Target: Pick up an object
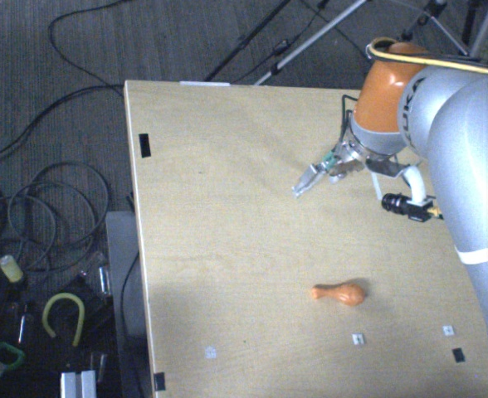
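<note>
A gourd-shaped object (pixel 340 293) is lying on the counter (pixel 227 247) toward its near edge, while the gripper (pixel 309 179) is hanging above the counter farther back, well apart from it.

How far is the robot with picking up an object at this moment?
Nothing looks done yet: the orange object lies on the tan board, untouched. In hand: the gripper hangs over the board's upper middle, well apart from the object, with nothing seen between its fingers. Left: bring the gripper over the object, lower it, close on it and lift.
</note>
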Motion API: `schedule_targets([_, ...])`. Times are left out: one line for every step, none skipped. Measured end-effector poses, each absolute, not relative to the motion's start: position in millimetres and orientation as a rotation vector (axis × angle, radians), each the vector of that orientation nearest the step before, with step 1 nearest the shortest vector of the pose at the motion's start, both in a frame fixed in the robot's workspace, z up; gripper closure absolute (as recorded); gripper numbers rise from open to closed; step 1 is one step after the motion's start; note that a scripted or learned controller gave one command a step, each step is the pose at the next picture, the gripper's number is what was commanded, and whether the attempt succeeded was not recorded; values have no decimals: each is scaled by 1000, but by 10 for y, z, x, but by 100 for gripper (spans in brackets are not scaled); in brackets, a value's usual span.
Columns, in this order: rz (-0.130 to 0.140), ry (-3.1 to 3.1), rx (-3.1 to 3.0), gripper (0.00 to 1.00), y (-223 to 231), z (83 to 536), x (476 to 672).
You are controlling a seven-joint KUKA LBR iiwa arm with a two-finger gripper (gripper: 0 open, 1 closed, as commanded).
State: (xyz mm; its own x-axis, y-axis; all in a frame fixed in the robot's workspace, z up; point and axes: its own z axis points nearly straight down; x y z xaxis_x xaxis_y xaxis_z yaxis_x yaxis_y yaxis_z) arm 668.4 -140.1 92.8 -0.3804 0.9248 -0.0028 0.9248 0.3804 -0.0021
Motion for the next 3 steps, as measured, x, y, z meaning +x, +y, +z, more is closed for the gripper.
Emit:
schedule_targets([-3,2619,1735,0,-1069,839,6682])
schedule_targets([-3,2618,1734,100,-1066,932,6684])
schedule_targets([-3,2618,1734,0,-1066,931,6684])
